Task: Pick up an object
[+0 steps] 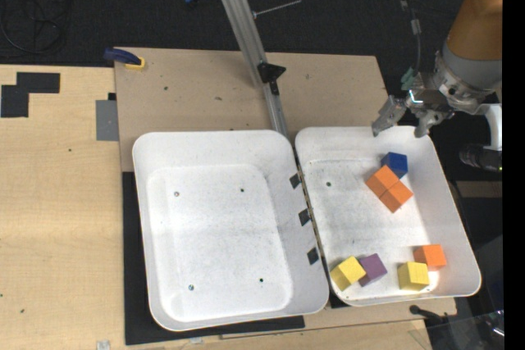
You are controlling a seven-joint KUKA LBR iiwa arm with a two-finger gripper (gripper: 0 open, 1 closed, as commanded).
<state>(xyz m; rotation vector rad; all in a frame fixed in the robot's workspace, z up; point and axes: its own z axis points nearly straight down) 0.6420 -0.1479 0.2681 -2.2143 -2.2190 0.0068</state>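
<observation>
My gripper [406,122] hangs over the far rim of the right bin [344,145], open, with nothing between its fingers. Just below it in that bin lie a blue block [395,163] and a larger orange block [389,188] touching it. Near the bin's front edge sit a yellow block [349,271] against a purple block [373,267], and further right a second yellow block [413,275] beside a small orange block [431,256].
The left bin [215,229] lies beside the right one, joined by black clips. A slanted aluminium rail [244,29] rises behind the bins. A wooden bench [57,201] extends left, with a blue-and-yellow clamp [124,57] at its far edge.
</observation>
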